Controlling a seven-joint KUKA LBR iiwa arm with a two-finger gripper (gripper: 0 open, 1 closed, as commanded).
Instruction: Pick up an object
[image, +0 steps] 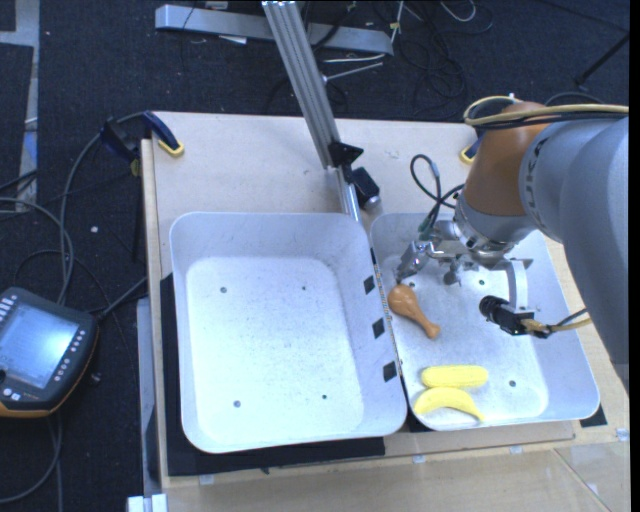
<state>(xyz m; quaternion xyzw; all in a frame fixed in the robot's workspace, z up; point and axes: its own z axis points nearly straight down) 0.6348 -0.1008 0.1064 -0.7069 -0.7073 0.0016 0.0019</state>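
Two white bins sit on the bench, and in the right bin (560, 395) the gripper (418, 258) hangs just above the drumstick (412, 307), holding nothing, its opening I cannot tell, probably because this toy lies nearer than the bananas (452, 390).

Table (250, 160): pale wood top — carries two shallow white bins side by side.
Left bin (265, 330): white floor, small dark specks.
Right bin (560, 385): holds three items.
Drumstick toy (412, 307): brown, lying near the dividing wall, thin end toward the front.
Bananas (452, 390): two yellow pieces, one just behind the other, near the front wall.
Arm (560, 170): grey with orange band, enters from the right.
End effector (425, 255): low over the right bin — just behind the drumstick toy, not touching it.
Handheld controller (35, 345): on the dark floor, left of the table.
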